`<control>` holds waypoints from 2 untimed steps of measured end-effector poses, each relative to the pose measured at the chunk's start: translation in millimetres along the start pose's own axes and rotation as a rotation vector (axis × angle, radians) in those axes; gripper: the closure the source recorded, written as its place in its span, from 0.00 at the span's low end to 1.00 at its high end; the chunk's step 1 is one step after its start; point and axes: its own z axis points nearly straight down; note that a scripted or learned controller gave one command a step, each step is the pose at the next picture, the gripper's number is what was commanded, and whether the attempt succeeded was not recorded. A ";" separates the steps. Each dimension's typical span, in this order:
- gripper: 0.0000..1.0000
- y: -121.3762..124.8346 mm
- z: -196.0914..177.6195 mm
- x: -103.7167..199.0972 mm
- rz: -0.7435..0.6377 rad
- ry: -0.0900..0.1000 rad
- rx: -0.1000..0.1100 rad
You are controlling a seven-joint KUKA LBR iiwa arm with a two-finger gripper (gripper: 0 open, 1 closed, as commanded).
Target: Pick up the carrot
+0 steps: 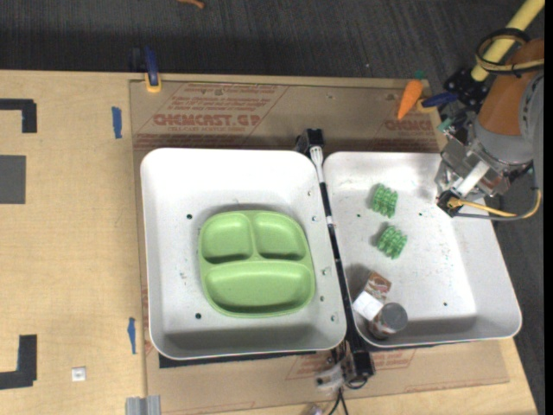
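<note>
The carrot (409, 98), small and orange with a green top, lies on the brown cardboard just beyond the far edge of the right bin (484, 318), outside both bins. My gripper (453, 176) hangs over the right bin's far right corner, to the right of the carrot and nearer the camera. Nothing shows between the gripper and the carrot, and the two are clearly apart.
Two green knobbly pieces (384, 199) (390, 240) lie in the middle of the right bin. A small box (371, 296) and a grey can (390, 318) sit at its near left corner. The left bin (164, 232) holds a green divided plate (255, 262).
</note>
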 end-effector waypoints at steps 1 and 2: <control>1.00 0.0 -10.5 1.0 0.000 0.001 0.000; 1.00 0.1 -20.6 1.7 -0.001 0.002 -0.001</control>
